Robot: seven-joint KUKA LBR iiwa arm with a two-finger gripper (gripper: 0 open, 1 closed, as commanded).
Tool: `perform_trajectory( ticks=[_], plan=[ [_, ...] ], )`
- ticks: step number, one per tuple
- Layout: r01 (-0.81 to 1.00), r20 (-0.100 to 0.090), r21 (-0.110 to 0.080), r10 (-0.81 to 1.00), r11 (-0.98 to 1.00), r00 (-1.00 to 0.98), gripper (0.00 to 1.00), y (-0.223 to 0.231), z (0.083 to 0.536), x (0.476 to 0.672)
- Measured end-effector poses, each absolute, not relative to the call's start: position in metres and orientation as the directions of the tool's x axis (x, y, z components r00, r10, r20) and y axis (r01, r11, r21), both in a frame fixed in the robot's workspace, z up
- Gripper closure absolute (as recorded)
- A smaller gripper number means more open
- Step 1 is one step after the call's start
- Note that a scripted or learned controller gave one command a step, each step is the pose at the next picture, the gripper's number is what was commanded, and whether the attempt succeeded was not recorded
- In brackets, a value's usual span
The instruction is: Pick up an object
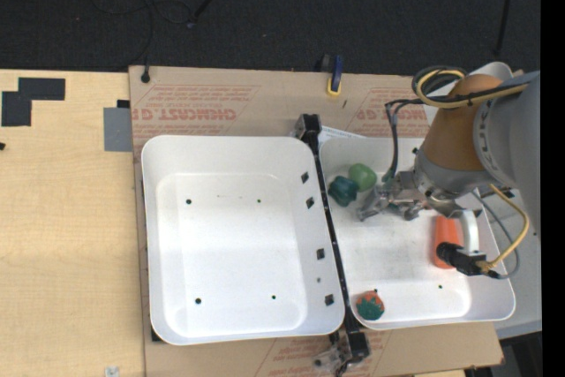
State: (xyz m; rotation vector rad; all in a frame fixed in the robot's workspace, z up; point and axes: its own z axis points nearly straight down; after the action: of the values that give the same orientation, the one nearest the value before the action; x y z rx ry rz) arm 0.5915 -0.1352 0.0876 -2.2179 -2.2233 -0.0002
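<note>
- The pincer [375,206] hung low over the right bin [415,296]; whether it was open or closed could not be told.
- A teal object [342,189] lay just left of it, touching a green ball [362,176].
- An orange object [446,239] lay to its right.
- A small multicoloured object [369,306] sat well below it.

My bins [229,322] look like smooth, glossy white plastic — under them lies matt brown cardboard [221,106], printed red.
</note>
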Motion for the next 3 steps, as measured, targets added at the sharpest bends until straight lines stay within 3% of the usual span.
perform_trajectory(
  ticks=[1,2,3],
  plan=[
    [1.000,0.004,-0.012,1.000,0.007,-0.007,0.00,-0.088,0.086,0.640],
    [1.000,-0.001,-0.008,1.000,-0.005,0.005,0.00,-0.139,0.087,0.580],
    [1.000,0.002,-0.006,1.000,-0.003,0.003,1.00,-0.137,0.097,0.582]
  ],
)
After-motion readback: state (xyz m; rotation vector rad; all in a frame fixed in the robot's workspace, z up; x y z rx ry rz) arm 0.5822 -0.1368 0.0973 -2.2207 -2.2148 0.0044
